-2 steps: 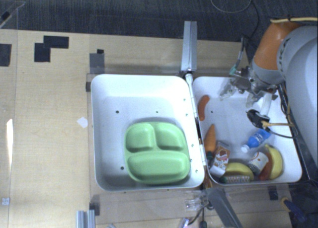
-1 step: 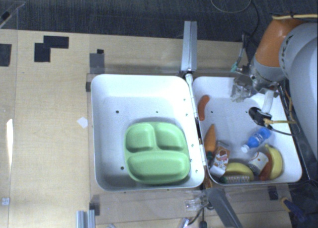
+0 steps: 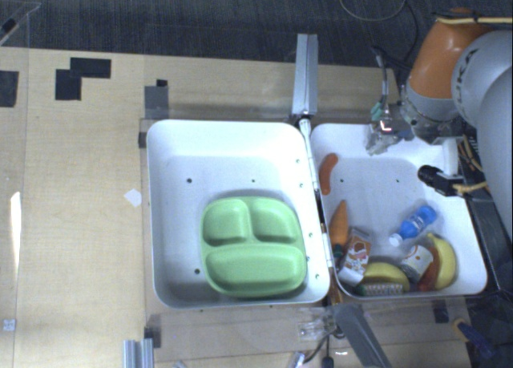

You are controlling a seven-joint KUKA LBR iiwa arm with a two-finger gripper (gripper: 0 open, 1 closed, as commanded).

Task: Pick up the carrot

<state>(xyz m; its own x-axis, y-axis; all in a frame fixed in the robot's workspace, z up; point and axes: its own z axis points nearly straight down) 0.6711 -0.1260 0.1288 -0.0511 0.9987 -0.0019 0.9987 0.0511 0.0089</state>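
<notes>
Up by the far rim of the right bin point(image 3: 473, 222), gripper point(image 3: 383, 135); fingers open or shut cannot be told. Below and left, near the divider, a sausage point(image 3: 328, 172), then the carrot point(image 3: 340, 224). Green tray point(image 3: 252, 246) in the left bin point(image 3: 172, 198).

Even, bright overhead light; the white bins point(image 3: 240, 146) are close to washed out. Shadows are soft, gathering under the green tray point(image 3: 253, 246). A pale glare streak marks the table's point(image 3: 72, 198) left edge. Detail is slightly soft and grainy throughout.
</notes>
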